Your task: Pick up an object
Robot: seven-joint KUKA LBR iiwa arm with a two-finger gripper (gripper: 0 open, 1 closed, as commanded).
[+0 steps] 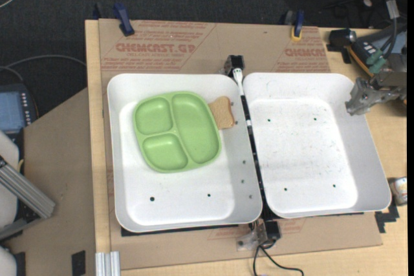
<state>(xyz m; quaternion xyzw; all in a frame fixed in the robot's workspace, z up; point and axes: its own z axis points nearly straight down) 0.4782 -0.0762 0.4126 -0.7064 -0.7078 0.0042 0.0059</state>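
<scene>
A green three-compartment plate (176, 132) lies in the left white bin (129, 197), toward its back. A flat tan piece shaped like a slice of bread (222, 112) rests against the plate's right rim, near the divide between the bins. My gripper (358, 104) sits over the right rim of the right white bin (304, 191), near its back corner and far from both objects. I see nothing held in it.
The bins stand on a cardboard-covered bench (162, 42). Blue and yellow clamps (123, 19) grip the bench's back edge. A black bracket (234, 65) sits between the bins at the back. Cables and arm hardware (378, 55) crowd the right side.
</scene>
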